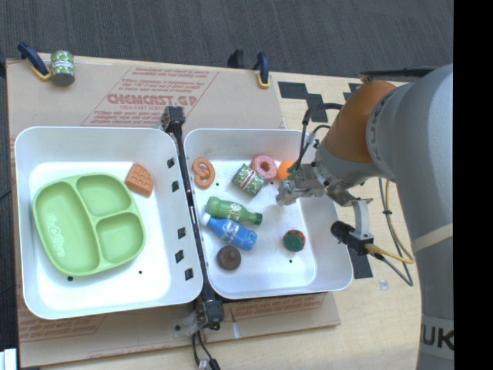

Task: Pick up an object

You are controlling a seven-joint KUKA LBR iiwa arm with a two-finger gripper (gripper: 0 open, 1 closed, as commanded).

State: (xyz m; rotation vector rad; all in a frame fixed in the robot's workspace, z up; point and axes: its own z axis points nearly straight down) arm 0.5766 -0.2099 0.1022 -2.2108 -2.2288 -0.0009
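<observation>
Toward the right of the frame, the grey arm with its orange band reaches over the right bin [327, 272], and its claw [286, 193] hangs low near that bin's upper right part. Whether the claw is open or closed cannot be told, and nothing can be seen gripped in it.

Just above the claw lies a small orange ball [285, 168], partly hidden, and beside that a pink doughnut [265, 166]. Touching the doughnut on its left is a green can [248, 179] lying on its side. Further left, near the bin's left wall, sits a brown pretzel [203, 173]. Lower down, a green bottle [233, 211] lies slantwise, with a blue bottle [230, 233] just below it. A brown round cookie [229, 257] rests near the bottom of the bin, and a dark green round lid [293, 240] sits apart to the right, below the claw.

At the left of the frame, the left bin [46, 141] holds a light green divided plate [86, 223] and an orange waffle [139, 179] by the plate's upper right corner.

Both bins rest on a brown cardboard sheet [154, 91] on the worktop.
</observation>
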